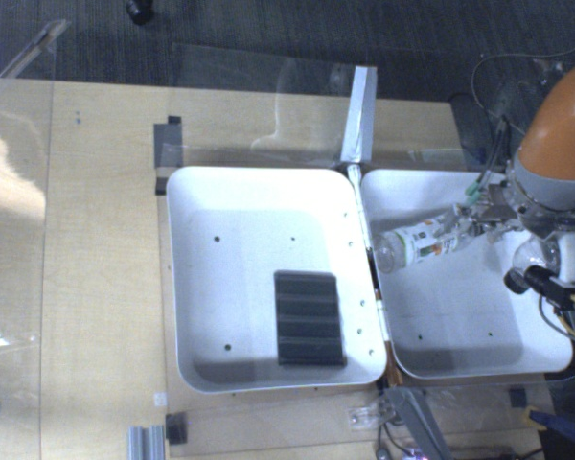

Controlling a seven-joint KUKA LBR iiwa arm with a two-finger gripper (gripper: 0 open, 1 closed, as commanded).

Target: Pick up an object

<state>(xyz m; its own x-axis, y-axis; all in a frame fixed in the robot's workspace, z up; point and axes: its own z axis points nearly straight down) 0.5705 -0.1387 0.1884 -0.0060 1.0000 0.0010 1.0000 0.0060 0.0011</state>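
A clear plastic bottle (417,242) with a printed label lies tilted in the right bin (460,333), near that bin's left wall. Its right end sits between the fingers of my gripper (467,222), which is shut on it. The grey wrist with the orange band (561,132) reaches in from the right, over the bin's far right corner. A black ribbed block (309,317) lies flat in the left bin (220,209), towards its front right.
A metal divider strip (359,113) stands behind the seam between the bins. Cables and a white fitting (541,266) hang off the arm over the right bin's right side. The wooden bench (86,257) spreads out to the left.
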